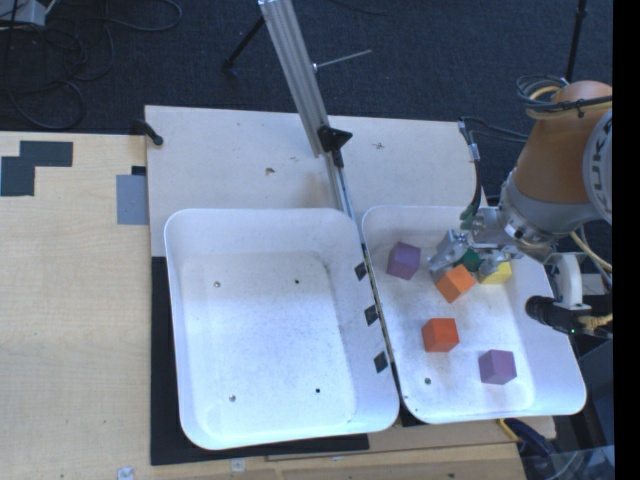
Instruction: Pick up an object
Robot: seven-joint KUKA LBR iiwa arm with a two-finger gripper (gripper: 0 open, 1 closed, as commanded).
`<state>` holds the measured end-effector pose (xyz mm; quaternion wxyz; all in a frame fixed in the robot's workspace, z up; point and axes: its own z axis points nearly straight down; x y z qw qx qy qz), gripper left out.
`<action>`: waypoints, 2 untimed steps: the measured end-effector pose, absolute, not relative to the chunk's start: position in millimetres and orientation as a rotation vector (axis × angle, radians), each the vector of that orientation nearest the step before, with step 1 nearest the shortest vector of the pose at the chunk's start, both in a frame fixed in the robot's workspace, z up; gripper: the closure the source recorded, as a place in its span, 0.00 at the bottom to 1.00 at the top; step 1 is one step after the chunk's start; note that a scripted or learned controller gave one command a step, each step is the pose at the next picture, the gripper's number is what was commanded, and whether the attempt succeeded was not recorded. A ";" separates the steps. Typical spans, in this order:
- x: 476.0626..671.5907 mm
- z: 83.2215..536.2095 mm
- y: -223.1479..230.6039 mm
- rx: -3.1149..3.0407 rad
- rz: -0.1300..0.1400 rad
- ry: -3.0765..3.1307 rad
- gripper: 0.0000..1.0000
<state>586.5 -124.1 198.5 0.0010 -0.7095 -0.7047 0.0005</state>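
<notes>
Gripper (458, 258) low in right bin (560, 393), near its far edge, over an orange block (455, 283) with yellow and green pieces beside it (tight cluster). Likely lining up a pick; finger state cannot be told.

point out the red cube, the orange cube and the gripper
red cube (440, 335), camera view, on its top face
orange cube (456, 283), camera view, on its top face, beside the gripper
gripper (458, 255), camera view, midway between its fingertips

Dark carpet floor (420, 28), loose cables (60, 58), pale wooden bench (70, 298)
</notes>
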 end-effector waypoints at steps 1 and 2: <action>556.5 111.0 -114.7 -2.215 0.010 -2.213 0.00; 515.7 92.5 -108.8 -2.226 -0.006 -2.223 0.00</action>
